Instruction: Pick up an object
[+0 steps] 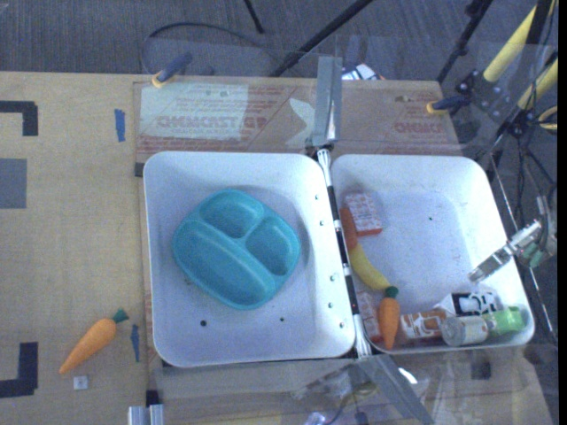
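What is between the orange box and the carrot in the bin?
A banana lies between the orange box and the carrot, along the left wall of the right bin, as the camera view shows.

This is a robotics lab set up for grasping trials, not a home or kitchen. Two shallow white bins, the left bin [159, 264] and the right bin [443, 171], sit side by side on a plywood worktop [71, 149] marked with black tape corners [22, 118] and bits of blue tape [120, 124]. Clamps [170, 69] pin a cardboard sheet [221, 113] behind the bins. Black tripod legs [354, 7] and cables cross a grey carpeted floor [89, 16] beyond. The contents are toy props: a blue divided plate [236, 248], a plastic carrot [89, 343] and a toy banana [368, 271].
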### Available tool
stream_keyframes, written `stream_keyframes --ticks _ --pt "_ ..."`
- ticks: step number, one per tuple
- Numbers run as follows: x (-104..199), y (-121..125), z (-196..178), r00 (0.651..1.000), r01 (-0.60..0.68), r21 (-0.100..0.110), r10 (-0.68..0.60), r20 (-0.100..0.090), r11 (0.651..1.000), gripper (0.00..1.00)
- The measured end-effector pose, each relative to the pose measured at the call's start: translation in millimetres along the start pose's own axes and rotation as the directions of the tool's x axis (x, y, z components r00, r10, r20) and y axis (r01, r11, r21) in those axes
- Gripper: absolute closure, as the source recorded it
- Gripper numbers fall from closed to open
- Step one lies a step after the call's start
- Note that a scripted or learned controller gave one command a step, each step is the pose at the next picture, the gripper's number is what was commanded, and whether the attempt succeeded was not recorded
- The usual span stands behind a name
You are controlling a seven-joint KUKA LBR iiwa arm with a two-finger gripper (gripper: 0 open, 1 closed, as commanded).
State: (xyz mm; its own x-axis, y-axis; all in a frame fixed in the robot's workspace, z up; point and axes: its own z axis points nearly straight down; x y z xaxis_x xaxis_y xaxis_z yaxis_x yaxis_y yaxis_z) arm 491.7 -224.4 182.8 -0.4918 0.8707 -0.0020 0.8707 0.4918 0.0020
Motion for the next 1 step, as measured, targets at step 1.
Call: stream_keyframes --ticks 1 --pt "5.7 -8.5 -31.8 0.999 0.051 -0.001 -0.051 0.002 0.999 0.00"
